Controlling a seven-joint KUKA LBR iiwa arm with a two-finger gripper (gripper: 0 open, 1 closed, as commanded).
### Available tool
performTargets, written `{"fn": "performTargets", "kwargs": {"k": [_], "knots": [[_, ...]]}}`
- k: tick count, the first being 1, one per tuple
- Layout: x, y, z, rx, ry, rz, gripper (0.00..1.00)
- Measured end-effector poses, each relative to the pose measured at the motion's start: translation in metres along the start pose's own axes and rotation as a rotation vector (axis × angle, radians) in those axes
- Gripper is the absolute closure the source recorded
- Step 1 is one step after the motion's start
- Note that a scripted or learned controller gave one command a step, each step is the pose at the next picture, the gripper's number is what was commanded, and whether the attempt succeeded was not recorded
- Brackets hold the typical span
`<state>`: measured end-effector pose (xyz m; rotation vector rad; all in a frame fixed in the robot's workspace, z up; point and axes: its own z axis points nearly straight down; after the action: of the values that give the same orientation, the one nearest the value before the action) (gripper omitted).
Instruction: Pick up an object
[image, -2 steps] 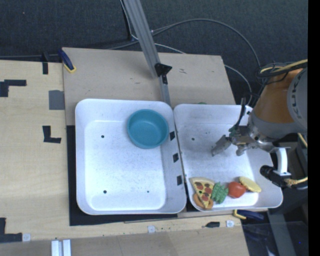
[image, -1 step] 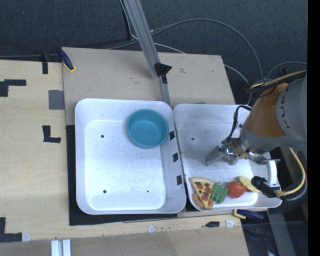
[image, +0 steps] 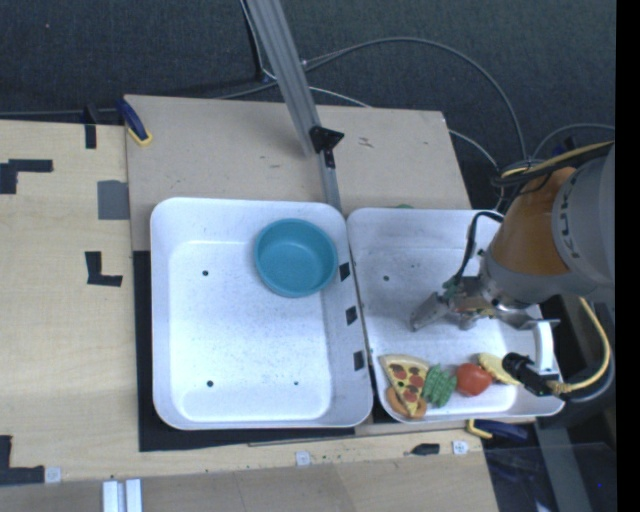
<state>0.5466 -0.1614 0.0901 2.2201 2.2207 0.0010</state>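
Over the right-hand bin (image: 400, 240) my claw (image: 432, 314) hung low above the speckled white floor, reaching in from the right with my orange-banded wrist (image: 530, 240) behind it. The grey tips pointed left and a little down toward the middle of the bin. From that angle I could not tell how far apart they stood, and I saw nothing caught between them.

The things to pick lay in a row along the near edge of that same bin. A slice of toy pizza (image: 403, 382) sat at the near left corner, a green leafy piece (image: 438, 384) was just beside it on the right and looked to be touching it, then came a red tomato (image: 473, 379), and a small yellow piece (image: 497, 366) sat close against the tomato's right side. All four lay nearer the camera than my claw, and none of them touched it.

In the left bin (image: 200, 330) a blue bowl (image: 295, 257) stood upright near the far right corner. A grey metal pole (image: 290, 80) slanted down from the top of the view to the seam between the two bins. Black cables (image: 420, 45) looped across the dark floor beyond the bench (image: 400, 150).
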Motion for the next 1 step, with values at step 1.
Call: {"fn": "performTargets", "kwargs": {"k": [1], "knots": [[-0.0005, 0.0008, -0.0111, -0.003, -0.001, 0.0, 1.0]]}}
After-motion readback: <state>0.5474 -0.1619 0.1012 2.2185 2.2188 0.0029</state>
